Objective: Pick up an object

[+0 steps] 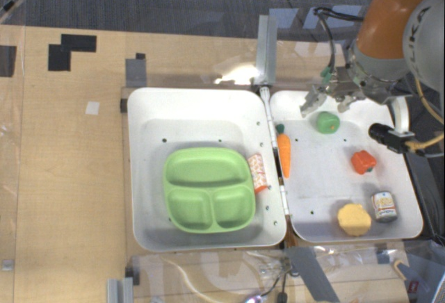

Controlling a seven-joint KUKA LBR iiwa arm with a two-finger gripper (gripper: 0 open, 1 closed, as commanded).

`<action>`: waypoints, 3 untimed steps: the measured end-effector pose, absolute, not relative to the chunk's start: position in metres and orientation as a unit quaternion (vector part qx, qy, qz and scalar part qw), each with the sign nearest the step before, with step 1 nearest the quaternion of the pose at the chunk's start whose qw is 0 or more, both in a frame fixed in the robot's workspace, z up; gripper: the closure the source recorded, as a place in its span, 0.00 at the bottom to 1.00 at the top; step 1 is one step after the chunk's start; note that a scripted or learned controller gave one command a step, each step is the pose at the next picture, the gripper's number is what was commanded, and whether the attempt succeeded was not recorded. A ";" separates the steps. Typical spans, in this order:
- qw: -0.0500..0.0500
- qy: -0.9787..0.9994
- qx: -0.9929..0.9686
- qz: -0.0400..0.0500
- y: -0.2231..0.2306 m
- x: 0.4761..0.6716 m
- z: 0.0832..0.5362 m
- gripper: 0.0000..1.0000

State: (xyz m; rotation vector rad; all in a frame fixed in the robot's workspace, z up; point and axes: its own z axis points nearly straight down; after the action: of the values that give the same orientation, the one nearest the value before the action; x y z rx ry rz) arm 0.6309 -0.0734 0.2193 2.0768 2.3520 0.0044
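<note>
Left bin [139,156]: green divided plate [208,189], small packet [257,172] at its right edge. Right bin [410,222]: carrot [284,154] along left wall, green ball [327,122] near the back, red block [363,162], yellow lump [354,219], small can [383,206] beside it. End effector [325,101] spread wide, nothing between its fingers, just above the green ball.

No text can be read; the small can's [383,206] label is too blurred to make out.

two white bins [139,156], one green tray [208,190], one carrot [284,154], one can [383,206].
</note>
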 end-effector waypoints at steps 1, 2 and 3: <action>0.004 0.752 0.659 0.002 -0.072 0.633 0.230 1.00; 0.001 0.717 0.697 0.001 -0.102 0.608 0.249 1.00; 0.001 0.718 0.697 0.001 -0.102 0.608 0.249 0.00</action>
State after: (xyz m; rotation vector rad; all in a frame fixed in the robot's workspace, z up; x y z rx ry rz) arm 0.6080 -0.1017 0.2488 2.1864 2.2524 0.0019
